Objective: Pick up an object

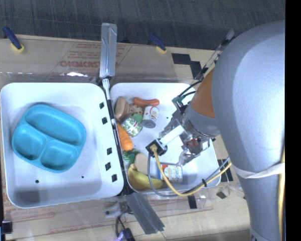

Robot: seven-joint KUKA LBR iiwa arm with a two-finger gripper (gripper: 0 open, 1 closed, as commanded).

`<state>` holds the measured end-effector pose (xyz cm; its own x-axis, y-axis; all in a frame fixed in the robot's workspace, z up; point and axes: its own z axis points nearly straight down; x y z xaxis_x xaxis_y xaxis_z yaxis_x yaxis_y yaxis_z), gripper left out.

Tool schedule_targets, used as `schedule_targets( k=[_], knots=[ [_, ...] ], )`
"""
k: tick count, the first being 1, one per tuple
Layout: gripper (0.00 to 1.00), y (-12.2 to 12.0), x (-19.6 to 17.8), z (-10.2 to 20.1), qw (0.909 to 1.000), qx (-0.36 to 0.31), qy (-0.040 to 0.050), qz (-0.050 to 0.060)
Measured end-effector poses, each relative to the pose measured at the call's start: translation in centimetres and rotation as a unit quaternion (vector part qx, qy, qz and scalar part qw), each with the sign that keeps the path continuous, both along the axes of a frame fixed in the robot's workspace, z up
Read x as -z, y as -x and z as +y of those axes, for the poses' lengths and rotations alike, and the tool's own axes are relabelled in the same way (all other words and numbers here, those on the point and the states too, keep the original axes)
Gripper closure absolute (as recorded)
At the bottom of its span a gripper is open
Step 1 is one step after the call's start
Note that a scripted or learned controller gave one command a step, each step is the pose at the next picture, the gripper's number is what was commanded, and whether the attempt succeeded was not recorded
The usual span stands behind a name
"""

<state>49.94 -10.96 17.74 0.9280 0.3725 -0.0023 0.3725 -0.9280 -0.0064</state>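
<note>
Under the arm (pixel 251 99) — hand (pixel 188 152) largely hidden, its state unclear — over the right bin (pixel 165 90).

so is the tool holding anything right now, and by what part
Cannot be told. The tool is low in the right bin, but the wrist hides what lies at its tip.

The bench (pixel 50 59) has a pale cardboard-coloured top with faint red print along its far strip. Two shallow white bins sit directly on it, side by side and touching along their inner edges: the left bin (pixel 20 185) and the right bin (pixel 163 90). Blue clamps (pixel 13 39) grip the bench's far edge, one near the left corner, another (pixel 157 42) further right.
</note>
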Motion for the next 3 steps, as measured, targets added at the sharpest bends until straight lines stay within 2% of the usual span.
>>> schedule_targets(
  k=[1,2,3],
  knots=[
    [0.0,1.2,-1.6,6.1,0.9964,0.085,0.0011,0.001],
    [0.0,-4.4,-1.3,12.1,0.9975,0.071,0.0013,0.001],
    [0.0,-11.8,-1.3,18.5,0.9985,0.054,0.0018,-0.001]
  ],
)
